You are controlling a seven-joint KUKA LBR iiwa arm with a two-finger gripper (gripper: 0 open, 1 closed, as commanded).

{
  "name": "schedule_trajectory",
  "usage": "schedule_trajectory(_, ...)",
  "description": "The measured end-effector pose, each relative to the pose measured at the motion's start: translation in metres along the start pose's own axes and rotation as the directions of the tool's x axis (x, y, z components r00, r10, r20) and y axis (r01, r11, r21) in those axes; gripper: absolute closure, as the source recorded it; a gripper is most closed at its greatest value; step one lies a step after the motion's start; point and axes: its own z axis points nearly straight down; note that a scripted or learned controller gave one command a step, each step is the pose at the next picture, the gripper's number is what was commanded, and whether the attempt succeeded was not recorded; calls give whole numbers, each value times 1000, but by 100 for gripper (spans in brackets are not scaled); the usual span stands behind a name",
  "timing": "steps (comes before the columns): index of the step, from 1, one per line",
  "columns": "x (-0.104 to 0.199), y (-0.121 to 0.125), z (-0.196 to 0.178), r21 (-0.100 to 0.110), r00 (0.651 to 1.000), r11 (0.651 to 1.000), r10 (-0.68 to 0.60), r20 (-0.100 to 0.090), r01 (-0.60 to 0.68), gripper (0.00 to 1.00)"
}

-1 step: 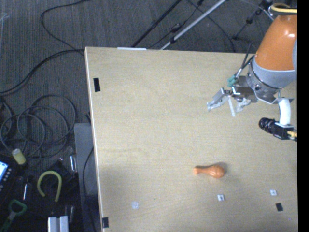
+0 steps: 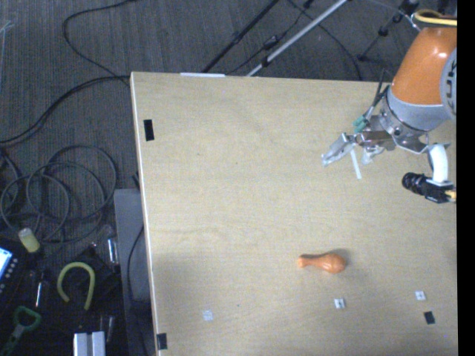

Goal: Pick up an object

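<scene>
One orange object [image 2: 323, 262], shaped a bit like a small pear or a drumstick, lies on its side on the tan worktop [image 2: 237, 199], low down and a little right of the middle. Its thin end points left and its fat end points right. Nothing touches it. Far to the left, off the worktop, the dark floor [image 2: 67, 65] has black cables in loops [image 2: 56, 191] and one green hook-shaped thing [image 2: 76, 282]. On the left part of the worktop there is one small black mark [image 2: 148, 130] near the top edge. Near the bottom edge sit a few tiny pale squares, one of them just below the orange object [image 2: 339, 302]. At the top, thin metal poles [image 2: 312, 21] cross the floor behind the worktop. On the right, the arm [image 2: 424, 73] comes in from the edge, with its orange band high up and its grey wrist below it. The arm leans down and to the left. The gripper [image 2: 346, 154] hangs over the bare worktop, well above and a bit right of the orange object. Its two pale fingers are spread apart, and nothing is between them.
</scene>
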Motion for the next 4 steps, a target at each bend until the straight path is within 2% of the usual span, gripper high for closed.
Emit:
schedule_trajectory(1, -37, 47, 129, 1, 999, 999, 35, 1, -35, 0)
schedule_trajectory(2, -57, 50, 97, -2, 982, 982, -187, 3, 187, 0)
schedule_trajectory(3, -19, 54, 128, -3, 883, 883, -469, 0, 469, 0)
schedule_trajectory(4, -18, 55, 118, -7, 884, 884, -468, 0, 468, 100)
